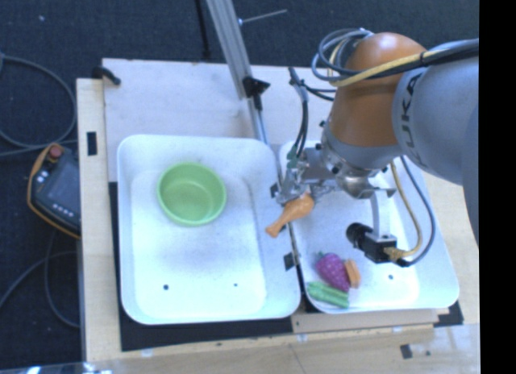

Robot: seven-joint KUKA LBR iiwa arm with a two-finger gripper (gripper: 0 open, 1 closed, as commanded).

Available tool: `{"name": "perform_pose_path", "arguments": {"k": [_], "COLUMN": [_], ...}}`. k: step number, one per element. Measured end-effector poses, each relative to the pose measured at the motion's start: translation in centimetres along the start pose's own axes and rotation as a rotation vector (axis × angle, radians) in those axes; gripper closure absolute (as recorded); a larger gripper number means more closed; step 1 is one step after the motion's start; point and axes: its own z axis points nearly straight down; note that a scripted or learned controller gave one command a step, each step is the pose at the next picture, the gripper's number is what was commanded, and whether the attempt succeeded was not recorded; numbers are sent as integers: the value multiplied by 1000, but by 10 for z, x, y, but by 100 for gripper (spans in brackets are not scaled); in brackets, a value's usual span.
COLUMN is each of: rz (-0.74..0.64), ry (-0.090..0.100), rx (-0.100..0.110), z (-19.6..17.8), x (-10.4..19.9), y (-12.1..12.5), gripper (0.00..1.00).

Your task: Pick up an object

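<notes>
Green bowl (192,193) in left bin (145,284)

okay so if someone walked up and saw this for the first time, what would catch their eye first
Probably the arm with its big orange band, reaching in from the right over the right bin. Its hand sits at the divide between the bins, an orange carrot-like toy just below it. Next, the green bowl in the left bin.

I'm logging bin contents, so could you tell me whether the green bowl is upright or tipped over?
Upright. The green bowl sits in the left bin with its round opening facing up, its inside visible and nothing in it.
</notes>
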Motion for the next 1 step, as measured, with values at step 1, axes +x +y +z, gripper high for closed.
{"name": "perform_pose_path", "arguments": {"k": [1], "rz": [2], "ry": [-2], "rx": [2], "z": [14], "x": [48], "y": [-17], "gripper": [100]}}
